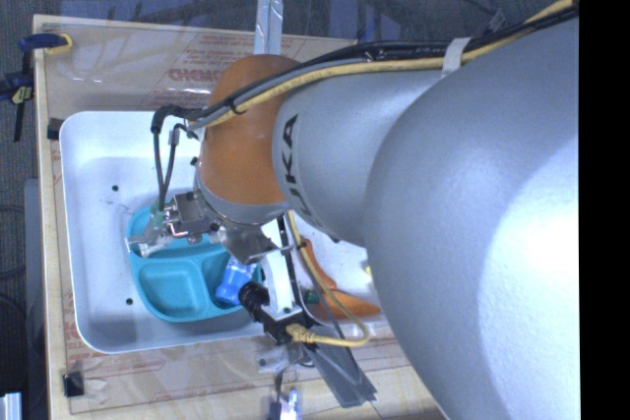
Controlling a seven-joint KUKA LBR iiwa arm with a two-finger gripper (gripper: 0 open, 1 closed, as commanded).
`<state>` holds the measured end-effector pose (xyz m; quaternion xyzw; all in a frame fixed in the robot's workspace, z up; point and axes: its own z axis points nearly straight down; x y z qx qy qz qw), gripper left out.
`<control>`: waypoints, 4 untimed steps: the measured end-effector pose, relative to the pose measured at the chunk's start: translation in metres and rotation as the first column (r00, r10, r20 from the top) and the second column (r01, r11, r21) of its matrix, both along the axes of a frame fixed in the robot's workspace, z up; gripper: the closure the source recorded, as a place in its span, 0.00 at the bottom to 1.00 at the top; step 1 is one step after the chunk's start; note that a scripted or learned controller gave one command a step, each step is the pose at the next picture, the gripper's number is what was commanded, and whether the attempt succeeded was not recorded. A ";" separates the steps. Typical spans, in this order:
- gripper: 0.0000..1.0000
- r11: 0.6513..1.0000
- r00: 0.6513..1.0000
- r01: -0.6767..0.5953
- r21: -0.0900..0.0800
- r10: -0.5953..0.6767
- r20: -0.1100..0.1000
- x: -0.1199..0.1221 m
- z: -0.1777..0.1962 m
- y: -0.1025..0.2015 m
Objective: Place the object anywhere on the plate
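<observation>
Overhead, jaws [169, 229] above the blue plate [179, 288], their spread impossible to tell.

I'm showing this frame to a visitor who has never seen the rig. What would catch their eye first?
The huge grey arm with its orange band fills the right and centre, reaching down into the left shallow white bin. Beneath its wrist lies a bright turquoise divided plastic plate, with a small blue object at the plate's right edge.
</observation>
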<state>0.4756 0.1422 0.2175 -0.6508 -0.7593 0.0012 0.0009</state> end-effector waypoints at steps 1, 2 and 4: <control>0.00 0.974 0.974 0.225 -0.002 -0.225 -0.002 -0.001 0.039 0.060; 0.00 0.893 0.893 0.449 -0.003 -0.450 -0.002 0.025 0.085 0.024; 0.00 0.664 0.664 0.748 -0.007 -0.748 -0.002 0.034 0.082 0.059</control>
